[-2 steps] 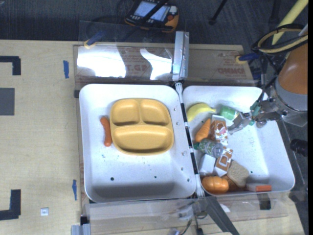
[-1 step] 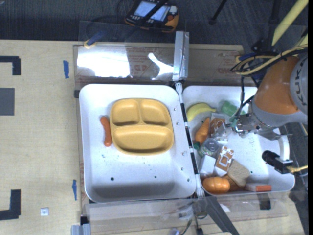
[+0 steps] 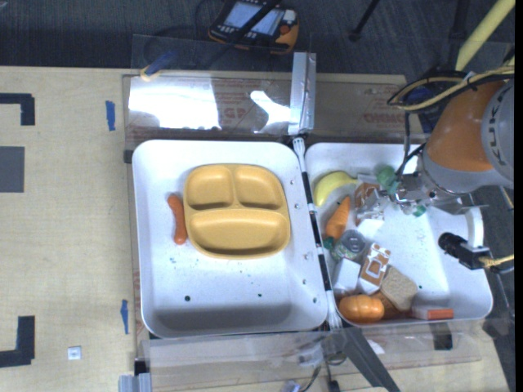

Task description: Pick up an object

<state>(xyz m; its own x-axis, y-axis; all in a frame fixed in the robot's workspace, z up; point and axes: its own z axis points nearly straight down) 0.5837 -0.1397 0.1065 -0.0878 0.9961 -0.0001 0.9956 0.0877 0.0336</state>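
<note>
Two bins: shallow white trays side by side on the table (image 3: 65, 219); left bin (image 3: 155, 300), right bin (image 3: 470, 296).
Left bin contents: a yellow divided plate (image 3: 237, 209) with a small orange carrot-shaped toy (image 3: 177, 219) just beside it.
Right bin contents: a crowded pile of toy food, including a yellow-green fruit (image 3: 329, 188), an orange carrot (image 3: 338, 217), a slice of bread (image 3: 397, 287) and an orange bun (image 3: 361, 307).
Arm: grey with an orange band (image 3: 462, 141), reaching in from the right.
Pincer (image 3: 402, 193): low over the pile's upper part; whether it is spread or pressed together cannot be told.
Handling: the pieces look light, stiff and smooth, so likely slippery; take a rounded piece across its middle.
Room: bare floor lies right of the pile; the bin walls and central divider crowd the rest.
</note>
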